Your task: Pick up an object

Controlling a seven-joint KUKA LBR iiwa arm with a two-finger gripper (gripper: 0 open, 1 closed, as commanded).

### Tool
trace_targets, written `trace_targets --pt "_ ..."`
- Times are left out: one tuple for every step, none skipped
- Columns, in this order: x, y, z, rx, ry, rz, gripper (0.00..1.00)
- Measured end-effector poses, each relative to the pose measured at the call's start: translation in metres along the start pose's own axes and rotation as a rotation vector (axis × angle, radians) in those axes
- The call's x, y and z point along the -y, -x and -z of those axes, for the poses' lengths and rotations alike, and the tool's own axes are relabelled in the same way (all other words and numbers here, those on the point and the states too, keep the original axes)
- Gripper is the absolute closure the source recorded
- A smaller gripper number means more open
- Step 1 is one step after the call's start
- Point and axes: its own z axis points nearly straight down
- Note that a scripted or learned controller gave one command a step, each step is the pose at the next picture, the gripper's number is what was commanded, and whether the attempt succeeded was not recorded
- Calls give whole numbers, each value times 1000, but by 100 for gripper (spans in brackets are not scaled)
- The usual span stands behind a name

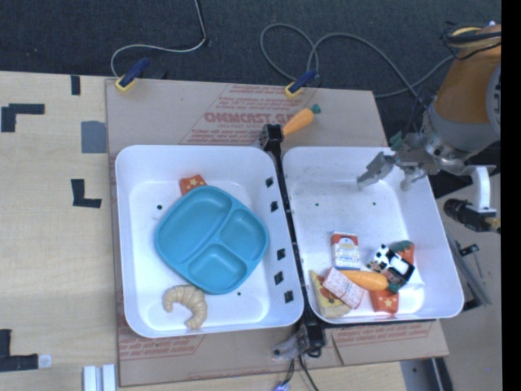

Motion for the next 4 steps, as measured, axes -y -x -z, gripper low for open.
trace_targets --pt "-3 -57 -121 -2 -5 1 0" --pt "43 -67 -130 2 6 0 0" --pt "45 -51 -130 0 7 1 0" --pt "79 -18 44 2 4 -1 0"
